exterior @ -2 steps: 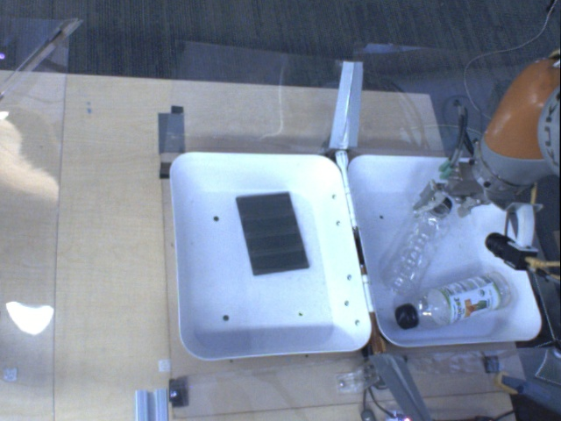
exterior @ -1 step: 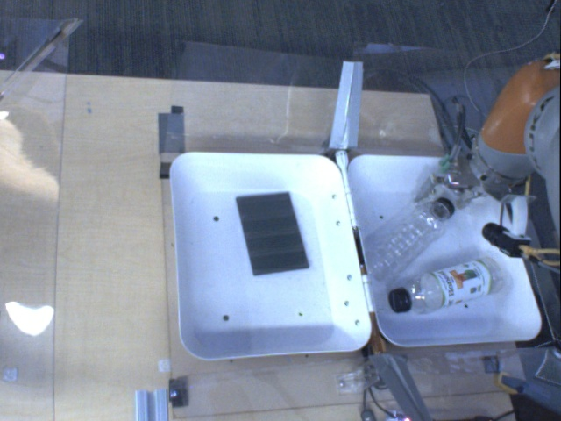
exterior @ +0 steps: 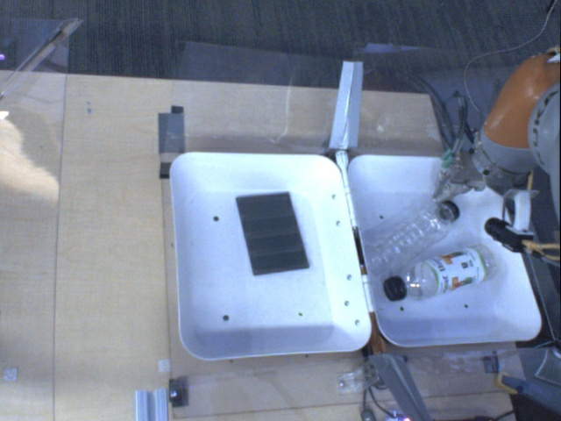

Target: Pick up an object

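In the right bin [exterior: 526, 323], I log a labelled bottle [exterior: 443, 274] lying long-axis nine-to-three, at six o'clock from my gripper [exterior: 456, 178]; a clear bottle [exterior: 408, 232] between. Jaw state: cannot tell.

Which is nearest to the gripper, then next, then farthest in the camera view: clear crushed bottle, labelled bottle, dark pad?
From the gripper, at the right bin's far edge:
1. Clear crushed bottle, right bin, its cap end just below the gripper.
2. Labelled bottle, right bin, lying nearer the front.
3. Dark pad, flat in the left bin, plainly farthest.
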You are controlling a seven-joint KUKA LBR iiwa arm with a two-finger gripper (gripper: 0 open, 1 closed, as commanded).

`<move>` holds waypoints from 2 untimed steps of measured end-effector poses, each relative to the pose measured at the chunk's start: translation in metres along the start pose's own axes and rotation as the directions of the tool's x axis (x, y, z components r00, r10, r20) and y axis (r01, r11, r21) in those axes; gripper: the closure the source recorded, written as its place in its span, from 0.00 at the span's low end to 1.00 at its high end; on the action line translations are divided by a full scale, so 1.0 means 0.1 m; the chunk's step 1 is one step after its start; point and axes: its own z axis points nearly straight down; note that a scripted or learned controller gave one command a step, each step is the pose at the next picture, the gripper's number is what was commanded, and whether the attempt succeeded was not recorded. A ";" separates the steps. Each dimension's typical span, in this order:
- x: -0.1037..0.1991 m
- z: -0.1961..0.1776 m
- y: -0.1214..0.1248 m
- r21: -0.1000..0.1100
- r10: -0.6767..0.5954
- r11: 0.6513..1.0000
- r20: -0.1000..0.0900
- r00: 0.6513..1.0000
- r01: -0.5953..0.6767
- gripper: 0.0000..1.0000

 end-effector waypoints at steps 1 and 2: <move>0.00 0.00 0.00 0.000 0.000 1.000 0.000 1.000 0.000 0.00; -0.04 0.11 -0.58 0.007 -0.053 0.999 -0.002 0.999 0.053 0.00</move>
